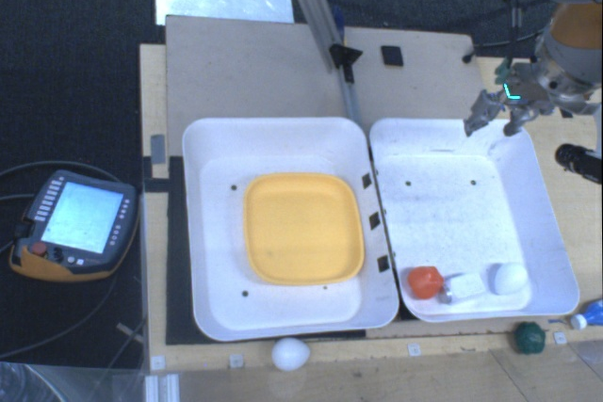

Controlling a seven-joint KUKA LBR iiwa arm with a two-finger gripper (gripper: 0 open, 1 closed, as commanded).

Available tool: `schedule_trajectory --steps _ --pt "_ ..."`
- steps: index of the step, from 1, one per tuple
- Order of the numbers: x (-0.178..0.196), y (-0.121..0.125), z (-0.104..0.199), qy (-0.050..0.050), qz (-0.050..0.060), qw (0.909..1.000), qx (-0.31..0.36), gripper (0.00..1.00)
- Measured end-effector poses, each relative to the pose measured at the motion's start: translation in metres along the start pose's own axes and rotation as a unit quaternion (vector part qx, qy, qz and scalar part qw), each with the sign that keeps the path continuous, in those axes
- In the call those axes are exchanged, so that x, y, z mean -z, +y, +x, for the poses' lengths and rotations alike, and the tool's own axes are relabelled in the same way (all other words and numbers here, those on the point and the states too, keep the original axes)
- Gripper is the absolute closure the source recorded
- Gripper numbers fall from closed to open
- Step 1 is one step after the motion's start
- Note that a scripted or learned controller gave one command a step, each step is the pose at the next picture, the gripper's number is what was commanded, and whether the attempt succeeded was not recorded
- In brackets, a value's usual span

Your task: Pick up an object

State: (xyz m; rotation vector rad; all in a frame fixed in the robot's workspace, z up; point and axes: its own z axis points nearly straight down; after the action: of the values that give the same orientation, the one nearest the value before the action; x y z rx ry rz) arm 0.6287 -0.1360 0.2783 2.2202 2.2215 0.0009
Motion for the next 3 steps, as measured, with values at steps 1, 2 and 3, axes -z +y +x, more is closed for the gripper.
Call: schedule_trajectory --steps 1,2,3 --pt "0.000 0.000 0.000 0.000 0.000 1.0000 0.000 0.00" --pt "-0.061 -0.005 0.000 0.000 0.002 1.0000 0.000 0.00" --pt "-0.116 0.001 0.008 0.000 0.002 1.0000 0.000 0.00"
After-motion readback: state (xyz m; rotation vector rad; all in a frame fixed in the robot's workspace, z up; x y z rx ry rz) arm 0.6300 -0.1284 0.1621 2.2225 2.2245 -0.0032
